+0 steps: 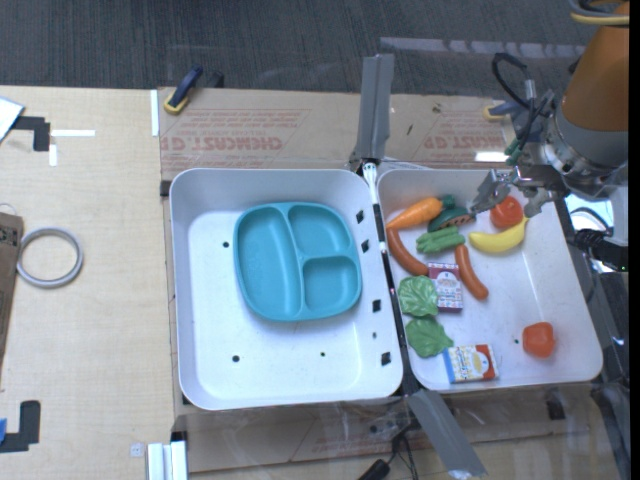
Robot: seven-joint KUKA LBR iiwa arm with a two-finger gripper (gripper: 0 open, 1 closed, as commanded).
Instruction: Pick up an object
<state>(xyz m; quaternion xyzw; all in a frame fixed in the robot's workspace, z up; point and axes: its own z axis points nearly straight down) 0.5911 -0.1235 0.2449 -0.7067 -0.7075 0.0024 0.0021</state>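
Note:
My gripper point(510, 200) hangs over the far right part of the right bin point(575, 298), its fingers spread open. A small red round fruit point(507, 212) lies right between and just below the fingertips; I cannot see either finger touching it. A yellow banana point(498, 238) lies just in front of that fruit. Left of it are a carrot point(415, 211), a green vegetable point(440, 238) and two orange-red sausages point(403, 252) point(472, 271).
The right bin also has two lettuce leaves point(418, 295), a small box point(447, 290), a carton point(470, 363) and a red tomato point(539, 339). A teal divided plate point(298, 260) lies in the left bin point(200, 298). A tape roll point(47, 257) sits on the bench at left.

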